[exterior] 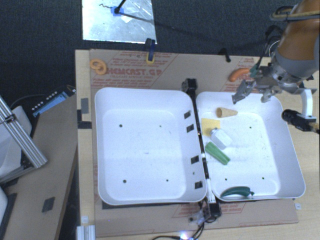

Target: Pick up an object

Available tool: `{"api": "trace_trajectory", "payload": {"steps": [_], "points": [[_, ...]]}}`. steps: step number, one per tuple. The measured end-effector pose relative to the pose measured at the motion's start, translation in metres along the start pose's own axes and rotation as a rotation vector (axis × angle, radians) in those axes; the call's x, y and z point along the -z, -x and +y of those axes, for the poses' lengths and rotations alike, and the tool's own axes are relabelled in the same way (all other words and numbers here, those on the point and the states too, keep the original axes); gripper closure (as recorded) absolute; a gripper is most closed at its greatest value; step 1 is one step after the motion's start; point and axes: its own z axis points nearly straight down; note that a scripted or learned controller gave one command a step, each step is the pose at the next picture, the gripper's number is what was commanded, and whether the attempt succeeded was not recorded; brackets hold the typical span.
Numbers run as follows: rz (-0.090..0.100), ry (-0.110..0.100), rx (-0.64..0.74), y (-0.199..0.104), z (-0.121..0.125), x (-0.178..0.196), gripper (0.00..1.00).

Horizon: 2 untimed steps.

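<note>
The right bin (280, 149) holds a tan cone (226, 112) near its back wall. A yellow block (210, 124) and a small white piece (220, 137) lie just in front of the cone. Closer to the front are a green stick (216, 153) and a dark green curved piece (237, 192) at the front rim. My gripper (253, 95) hangs over the back edge of that bin, right of the cone and apart from it. Its fingers (240, 95) are spread, with nothing between them.
The left bin (102, 134) sits beside the right one, with a black divider strip (200, 139) between them. An orange item (239, 74) lies on the cardboard behind the right bin. A black fitting (295, 119) juts in at the right rim.
</note>
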Motion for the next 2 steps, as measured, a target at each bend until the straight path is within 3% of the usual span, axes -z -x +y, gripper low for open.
{"api": "trace_trajectory", "payload": {"steps": [1,2], "points": [[0.0,0.003,0.003,0.0,0.001,0.011,1.0],[-0.003,0.02,0.004,-0.005,-0.003,0.245,1.0]]}}
